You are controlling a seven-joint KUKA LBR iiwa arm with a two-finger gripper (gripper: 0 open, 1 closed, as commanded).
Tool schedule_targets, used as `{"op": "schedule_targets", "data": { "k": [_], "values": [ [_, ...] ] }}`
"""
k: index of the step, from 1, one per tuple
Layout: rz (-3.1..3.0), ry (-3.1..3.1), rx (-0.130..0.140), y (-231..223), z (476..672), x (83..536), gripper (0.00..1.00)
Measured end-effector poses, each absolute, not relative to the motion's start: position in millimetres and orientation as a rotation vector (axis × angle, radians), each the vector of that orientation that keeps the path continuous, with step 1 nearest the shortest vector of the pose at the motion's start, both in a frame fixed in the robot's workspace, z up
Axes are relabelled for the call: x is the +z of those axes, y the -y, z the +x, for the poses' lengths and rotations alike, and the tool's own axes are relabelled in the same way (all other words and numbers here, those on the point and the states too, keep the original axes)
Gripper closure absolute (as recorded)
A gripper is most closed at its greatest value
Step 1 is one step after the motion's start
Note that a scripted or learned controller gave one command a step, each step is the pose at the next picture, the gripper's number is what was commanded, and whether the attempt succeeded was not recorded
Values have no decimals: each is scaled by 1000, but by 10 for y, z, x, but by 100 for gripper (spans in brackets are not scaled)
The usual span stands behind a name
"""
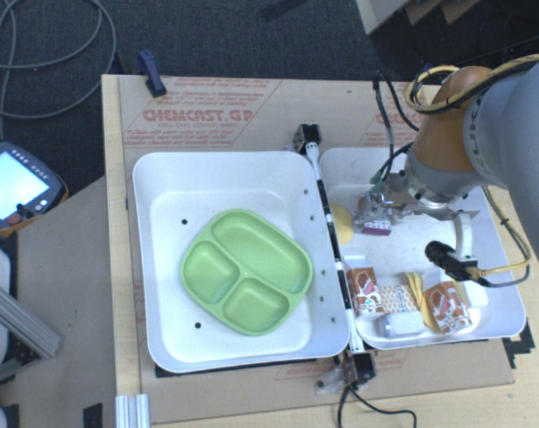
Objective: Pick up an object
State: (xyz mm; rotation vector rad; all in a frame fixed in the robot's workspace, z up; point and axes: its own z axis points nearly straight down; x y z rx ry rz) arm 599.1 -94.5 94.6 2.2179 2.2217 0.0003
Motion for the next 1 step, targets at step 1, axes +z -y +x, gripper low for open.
{"op": "schedule_targets", "data": {
  "k": [1],
  "values": [
    [2219, -2224, 3, -197, 5833, 1910, 100]
  ]
}}
